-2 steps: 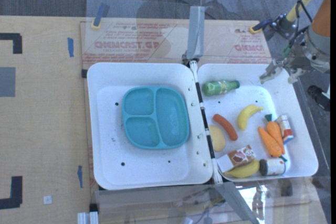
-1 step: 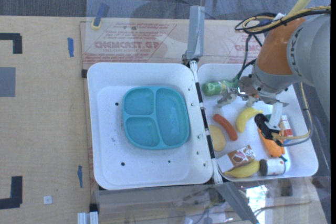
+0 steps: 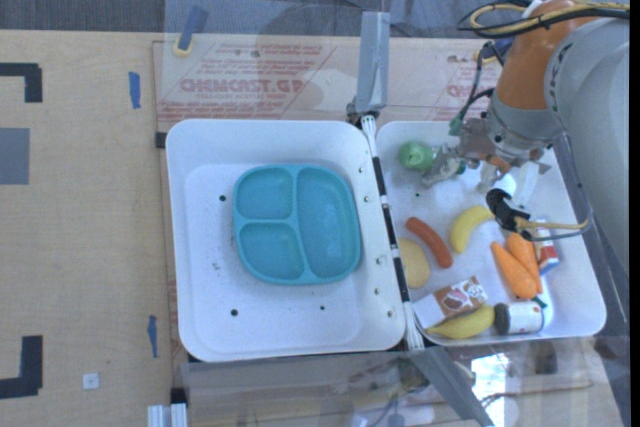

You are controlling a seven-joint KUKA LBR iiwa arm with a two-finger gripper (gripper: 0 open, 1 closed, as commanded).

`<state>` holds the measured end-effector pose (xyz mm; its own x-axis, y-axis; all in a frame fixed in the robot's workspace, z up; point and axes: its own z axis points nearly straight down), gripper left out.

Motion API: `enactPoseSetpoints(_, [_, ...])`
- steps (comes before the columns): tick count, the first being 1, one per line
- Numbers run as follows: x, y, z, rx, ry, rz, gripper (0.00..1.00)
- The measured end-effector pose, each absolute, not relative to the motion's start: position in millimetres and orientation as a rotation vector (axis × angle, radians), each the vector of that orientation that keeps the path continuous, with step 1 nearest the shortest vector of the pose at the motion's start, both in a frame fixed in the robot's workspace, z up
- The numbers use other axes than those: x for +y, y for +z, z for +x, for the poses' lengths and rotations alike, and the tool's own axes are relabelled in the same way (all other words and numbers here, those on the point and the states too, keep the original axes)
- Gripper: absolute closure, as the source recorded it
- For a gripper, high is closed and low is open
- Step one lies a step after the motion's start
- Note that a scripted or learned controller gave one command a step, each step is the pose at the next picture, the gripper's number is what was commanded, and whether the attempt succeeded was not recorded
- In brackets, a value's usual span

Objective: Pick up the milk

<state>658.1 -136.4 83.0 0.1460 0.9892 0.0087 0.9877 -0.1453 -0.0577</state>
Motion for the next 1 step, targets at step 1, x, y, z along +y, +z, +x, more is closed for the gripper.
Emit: enactPoseSetpoints(1, [-66.8, 185.3, 667.3, -1.709, 0.000, -2.637, 0.00])
